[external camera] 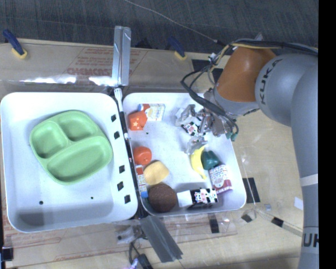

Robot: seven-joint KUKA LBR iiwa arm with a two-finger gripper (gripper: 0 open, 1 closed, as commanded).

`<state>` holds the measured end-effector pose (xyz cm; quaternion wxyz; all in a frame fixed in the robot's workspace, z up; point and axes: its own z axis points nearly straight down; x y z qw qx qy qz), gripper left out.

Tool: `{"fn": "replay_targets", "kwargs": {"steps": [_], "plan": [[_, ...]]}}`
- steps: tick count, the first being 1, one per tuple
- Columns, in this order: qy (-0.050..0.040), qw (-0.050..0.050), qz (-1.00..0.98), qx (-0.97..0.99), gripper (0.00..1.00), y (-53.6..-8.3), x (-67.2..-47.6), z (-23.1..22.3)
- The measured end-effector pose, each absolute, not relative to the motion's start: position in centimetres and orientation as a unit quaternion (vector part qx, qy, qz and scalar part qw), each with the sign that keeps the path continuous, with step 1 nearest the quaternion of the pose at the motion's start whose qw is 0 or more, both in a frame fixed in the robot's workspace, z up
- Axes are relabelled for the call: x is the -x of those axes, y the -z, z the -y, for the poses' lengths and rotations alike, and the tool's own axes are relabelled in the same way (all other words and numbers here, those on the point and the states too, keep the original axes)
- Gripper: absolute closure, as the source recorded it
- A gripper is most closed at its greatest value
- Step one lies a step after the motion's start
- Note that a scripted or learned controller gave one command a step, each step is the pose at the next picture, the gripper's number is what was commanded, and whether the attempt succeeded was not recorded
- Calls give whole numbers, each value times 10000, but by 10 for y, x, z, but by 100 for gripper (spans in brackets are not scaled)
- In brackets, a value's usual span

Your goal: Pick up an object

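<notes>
While the gripper [200, 123] was lowered into the upper right part of the right bin [173, 102], its fingers could not be told as wide or narrow, since they were lost in metallic clutter, and no object was seen between them. Just below it a yellow banana [197, 161] was laid beside a dark green object [210, 159], with a red-and-white packet [220, 178] touching the green one's lower side. Along the bin's bottom wall a small black-and-white carton [203, 196] was placed next to a brown ball [162, 197]. Above the ball a pale yellow lump [155, 172] and an orange fruit [141, 154] were found. Near the top left corner an orange-red block [136, 121] was set against a small white carton [154, 112]. Apart from these, a green divided plate [71, 145] was held in the left bin [17, 206].
</notes>
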<state>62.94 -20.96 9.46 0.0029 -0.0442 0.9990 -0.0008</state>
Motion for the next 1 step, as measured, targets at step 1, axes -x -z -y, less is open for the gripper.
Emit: {"fn": "replay_targets", "kwargs": {"steps": [1], "plan": [[12,38,-9978,665,0,-95,-638,209]]}}
